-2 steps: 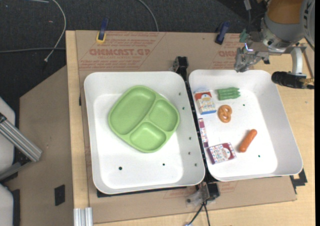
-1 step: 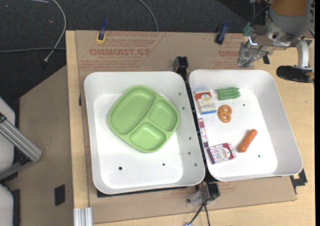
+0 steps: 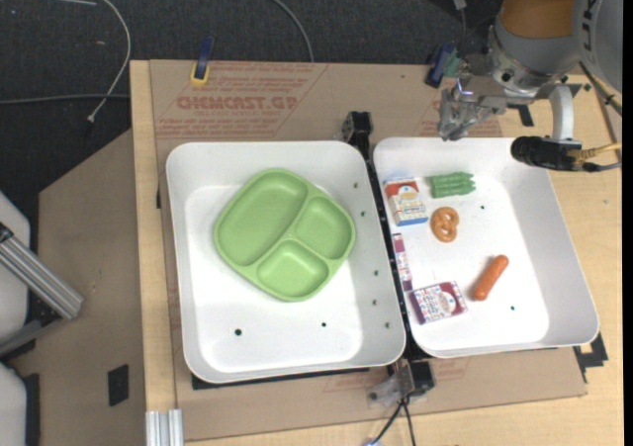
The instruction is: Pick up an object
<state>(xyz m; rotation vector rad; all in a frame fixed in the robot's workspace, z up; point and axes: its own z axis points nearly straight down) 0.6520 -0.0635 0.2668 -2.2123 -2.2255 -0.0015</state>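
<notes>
My gripper (image 3: 456,126) hangs over the far rim of the right bin (image 3: 554,236), near its back left corner, with nothing seen in it. Just in front of it in that bin lie a green bean-like bundle (image 3: 450,184) and a small red and white carton (image 3: 406,203). A brown pretzel (image 3: 445,224) sits below them. Further forward are an orange sausage-shaped piece (image 3: 490,277) and a purple and white carton (image 3: 436,302). All of these lie apart from the gripper.
The left bin (image 3: 198,296) holds a green divided plate (image 3: 287,234). A thin printed strip (image 3: 400,254) lies along the right bin's left wall. Black clamps (image 3: 357,126) sit between the bins. Brown cardboard (image 3: 237,98) surrounds both bins.
</notes>
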